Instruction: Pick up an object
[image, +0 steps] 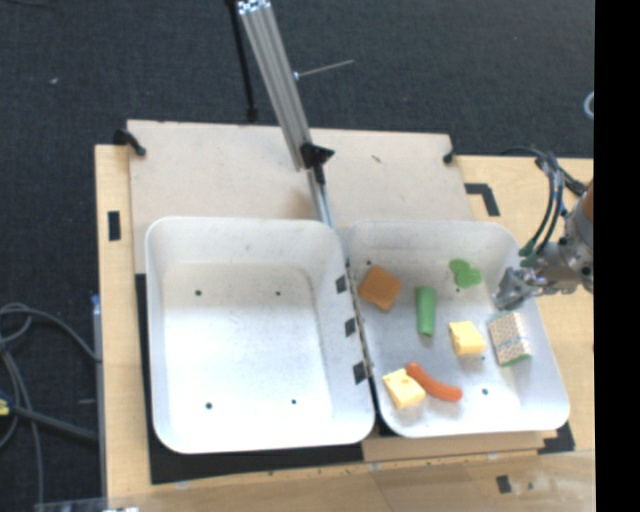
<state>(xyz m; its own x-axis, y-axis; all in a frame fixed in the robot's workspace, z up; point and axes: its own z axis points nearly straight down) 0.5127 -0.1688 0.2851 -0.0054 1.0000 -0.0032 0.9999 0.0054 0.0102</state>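
Bins (250, 440) white; block (379, 287) orange-brown; cylinder (426, 311) green; cubes (466, 338) yellow.

Light wooden bench (120, 330), two white bins side by side, left bin (250, 340), right bin (530, 390)

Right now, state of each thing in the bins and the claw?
claw: over the right bin's right side, nothing seen in it
brown block: lying loose, right bin
green stick: lying flat
green lump: resting near the back wall
yellow cube: resting beside the speckled block
yellow wedge: touching the orange carrot
left bin: level on the bench
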